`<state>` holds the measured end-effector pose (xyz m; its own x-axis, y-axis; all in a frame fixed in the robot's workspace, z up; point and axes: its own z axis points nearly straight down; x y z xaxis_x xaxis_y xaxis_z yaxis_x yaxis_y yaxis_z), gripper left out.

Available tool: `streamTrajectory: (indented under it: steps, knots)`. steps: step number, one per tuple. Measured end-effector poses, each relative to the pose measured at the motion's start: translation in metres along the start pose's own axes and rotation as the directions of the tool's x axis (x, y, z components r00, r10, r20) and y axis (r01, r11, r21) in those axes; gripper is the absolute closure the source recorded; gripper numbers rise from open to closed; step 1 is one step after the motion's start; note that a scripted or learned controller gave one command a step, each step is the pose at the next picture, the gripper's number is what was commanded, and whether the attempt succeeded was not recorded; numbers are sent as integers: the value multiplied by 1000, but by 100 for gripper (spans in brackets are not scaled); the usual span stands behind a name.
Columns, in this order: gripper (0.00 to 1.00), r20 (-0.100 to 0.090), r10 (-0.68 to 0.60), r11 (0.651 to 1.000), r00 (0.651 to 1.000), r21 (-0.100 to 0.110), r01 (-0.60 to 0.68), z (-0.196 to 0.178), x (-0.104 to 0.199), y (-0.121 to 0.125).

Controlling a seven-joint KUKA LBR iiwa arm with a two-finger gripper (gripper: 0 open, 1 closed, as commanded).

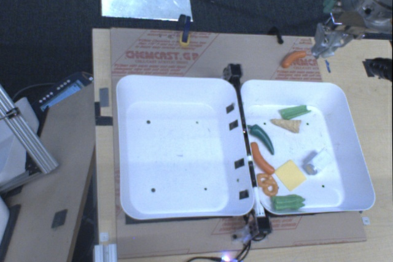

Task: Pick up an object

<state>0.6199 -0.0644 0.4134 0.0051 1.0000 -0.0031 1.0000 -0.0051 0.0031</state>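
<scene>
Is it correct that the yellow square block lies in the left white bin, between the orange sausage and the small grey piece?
Not quite. The yellow square block lies in the right white bin, as the camera view shows. The rest holds: it sits between the orange sausage and the small grey piece.

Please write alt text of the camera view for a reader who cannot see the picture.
The arm's claw hangs outside the bins at upper right, beside an orange sausage-shaped toy on the brown board. The right bin holds toy food, including a yellow cheese square and a dark green pepper.
</scene>
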Motion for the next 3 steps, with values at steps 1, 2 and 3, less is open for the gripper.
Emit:
streamTrajectory:
  steps: [1, 2, 3]
  knots:
    - [100, -2, -9, 1000, 1000, -2, 9, -29, -5, 27]
    - [100, 0, 2, 1000, 1000, 1, -2, -27, -93, -1]
    - [100, 0, -10, 1000, 1000, -4, 10, -39, -107, 51]
